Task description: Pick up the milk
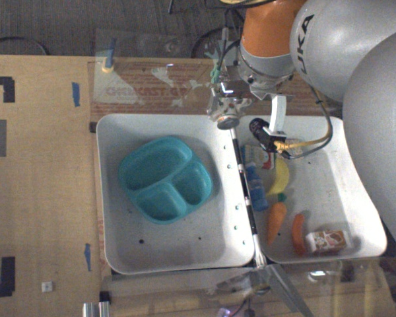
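**Gripper [226,111] well apart from the milk [327,240]: pick not begun**

The gripper hangs above the rim between the two bins; I cannot tell whether it is released or clenched. Nearest below it lie a blue pack [254,185] and a banana [280,177], then two carrots [275,222]. Farthest from it, untouched, the milk lies in the right bin's [346,170] corner. Reach, grasp and lift all remain.

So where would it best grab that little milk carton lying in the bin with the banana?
Probably mid-body on the milk carton, from straight above, closing across its short width. It lies flat on its side, long axis running across the view, and an orange item sits right at its end on the view's left, so an end-to-end grip looks blocked.
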Robot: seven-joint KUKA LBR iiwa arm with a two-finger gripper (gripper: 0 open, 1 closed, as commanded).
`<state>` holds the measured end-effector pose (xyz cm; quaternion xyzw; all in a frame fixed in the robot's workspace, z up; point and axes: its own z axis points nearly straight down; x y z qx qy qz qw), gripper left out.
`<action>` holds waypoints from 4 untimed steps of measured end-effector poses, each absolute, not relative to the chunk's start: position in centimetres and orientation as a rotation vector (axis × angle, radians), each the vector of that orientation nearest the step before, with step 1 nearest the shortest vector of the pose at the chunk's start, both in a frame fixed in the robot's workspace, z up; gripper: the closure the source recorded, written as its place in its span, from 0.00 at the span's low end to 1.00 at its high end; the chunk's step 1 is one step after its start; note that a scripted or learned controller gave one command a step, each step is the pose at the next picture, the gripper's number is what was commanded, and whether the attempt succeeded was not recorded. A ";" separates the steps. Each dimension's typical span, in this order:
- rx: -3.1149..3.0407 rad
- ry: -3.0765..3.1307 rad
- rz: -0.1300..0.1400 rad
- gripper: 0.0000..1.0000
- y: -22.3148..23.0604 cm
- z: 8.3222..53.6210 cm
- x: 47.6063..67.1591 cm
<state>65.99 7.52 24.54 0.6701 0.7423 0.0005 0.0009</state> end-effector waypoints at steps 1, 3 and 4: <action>2.153 2.290 -0.001 1.00 5.8 19.1 60.2; 2.257 2.182 0.002 1.00 13.0 32.0 62.4; 2.201 2.242 -0.002 1.00 12.7 25.7 61.8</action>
